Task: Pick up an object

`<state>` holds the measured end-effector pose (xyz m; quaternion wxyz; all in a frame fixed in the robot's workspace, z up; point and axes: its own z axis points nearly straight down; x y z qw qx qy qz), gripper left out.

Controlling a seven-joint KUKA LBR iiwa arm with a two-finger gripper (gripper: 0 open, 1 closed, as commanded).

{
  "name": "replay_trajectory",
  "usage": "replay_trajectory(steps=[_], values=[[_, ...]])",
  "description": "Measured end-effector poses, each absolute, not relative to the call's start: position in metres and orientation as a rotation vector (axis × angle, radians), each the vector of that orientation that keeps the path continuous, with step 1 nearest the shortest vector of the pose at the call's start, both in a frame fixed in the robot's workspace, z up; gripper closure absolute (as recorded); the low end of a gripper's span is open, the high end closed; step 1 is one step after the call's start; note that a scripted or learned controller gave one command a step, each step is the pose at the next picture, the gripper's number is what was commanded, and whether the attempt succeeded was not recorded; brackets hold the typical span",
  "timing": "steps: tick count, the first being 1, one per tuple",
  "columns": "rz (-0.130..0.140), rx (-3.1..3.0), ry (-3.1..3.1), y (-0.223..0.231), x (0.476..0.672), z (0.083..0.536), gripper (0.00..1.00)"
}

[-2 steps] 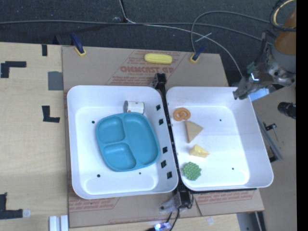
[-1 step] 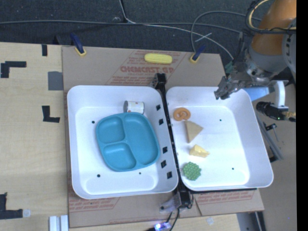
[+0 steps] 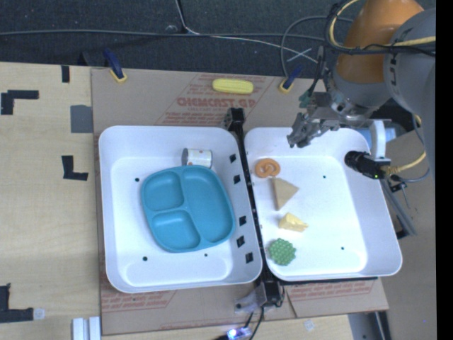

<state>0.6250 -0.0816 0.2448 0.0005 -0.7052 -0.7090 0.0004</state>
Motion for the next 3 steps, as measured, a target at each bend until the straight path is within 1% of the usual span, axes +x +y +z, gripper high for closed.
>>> replay_trajectory(steps=[2, 3], values=[[0.003, -2.216, -2.225, 0.031, 0.625, 0.220, 1.00], [0.001, -2.216, -2.225, 0.075, 0.633, 0.220, 1.00]])
